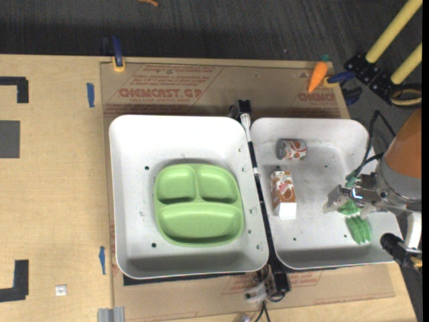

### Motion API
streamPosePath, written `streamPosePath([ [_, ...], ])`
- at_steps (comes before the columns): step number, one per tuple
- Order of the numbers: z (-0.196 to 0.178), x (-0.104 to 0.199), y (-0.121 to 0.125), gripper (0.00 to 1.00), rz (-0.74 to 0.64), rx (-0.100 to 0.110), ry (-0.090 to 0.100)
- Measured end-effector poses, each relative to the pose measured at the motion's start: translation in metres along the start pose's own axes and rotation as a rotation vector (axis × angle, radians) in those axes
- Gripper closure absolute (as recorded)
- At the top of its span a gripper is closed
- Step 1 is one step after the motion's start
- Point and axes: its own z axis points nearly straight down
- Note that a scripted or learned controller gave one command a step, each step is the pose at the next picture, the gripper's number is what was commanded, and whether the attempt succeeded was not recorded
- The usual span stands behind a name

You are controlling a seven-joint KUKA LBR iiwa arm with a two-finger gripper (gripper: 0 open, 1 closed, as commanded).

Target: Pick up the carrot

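red print on cardboard sheet (164, 86), too blurred to read

An orange carrot (318, 76) with a green top lies on tan cardboard (167, 89) printed in red lettering. A lime-green divided plate (198, 203) fills one white bin (127, 153); the other white bin (315, 247) holds a red-and-white can (291, 149), a red-and-white carton (283, 192) and a green vegetable (360, 228).

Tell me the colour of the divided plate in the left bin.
Light green; the divided plate shows plainly in the camera view, lying in the white left bin.
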Motion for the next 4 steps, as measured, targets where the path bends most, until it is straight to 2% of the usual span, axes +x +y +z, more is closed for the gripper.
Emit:
streamPosePath([
  [1,-0.041,0.080,-0.021,0.00,0.127,-0.002,0.000],
  [2,-0.003,0.019,-0.009,0.00,-0.349,-0.001,0.000],
  [3,0.032,0.049,-0.015,0.00,0.123,0.002,0.001],
  [4,0.041,0.064,-0.018,0.00,0.592,-0.001,-0.001],
])
